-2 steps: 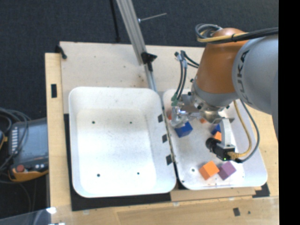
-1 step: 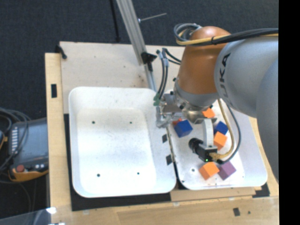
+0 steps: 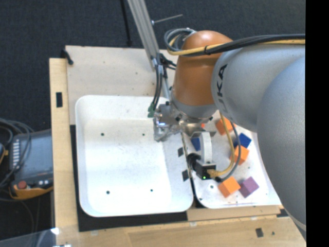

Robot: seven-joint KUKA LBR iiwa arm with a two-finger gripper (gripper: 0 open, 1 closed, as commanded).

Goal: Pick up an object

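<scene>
My gripper (image 3: 163,127) hangs under the orange wrist band, over the right edge of the left bin (image 3: 123,158) where the two bins meet. Nothing shows beneath it. The right bin (image 3: 208,194) holds small blocks. An orange block (image 3: 230,186) and a purple block (image 3: 249,186) lie side by side near its front. Further back, partly hidden by the arm, are a blue block (image 3: 245,139), an orange block (image 3: 224,125), another orange block (image 3: 242,156) and a blue piece (image 3: 196,143).
The big grey arm covers most of the right bin's far side. A slanted metal rail (image 3: 144,30) rises behind the bins. A wooden bench edge (image 3: 59,138) frames the left bin, and a pendant with cables (image 3: 25,163) lies off to the left.
</scene>
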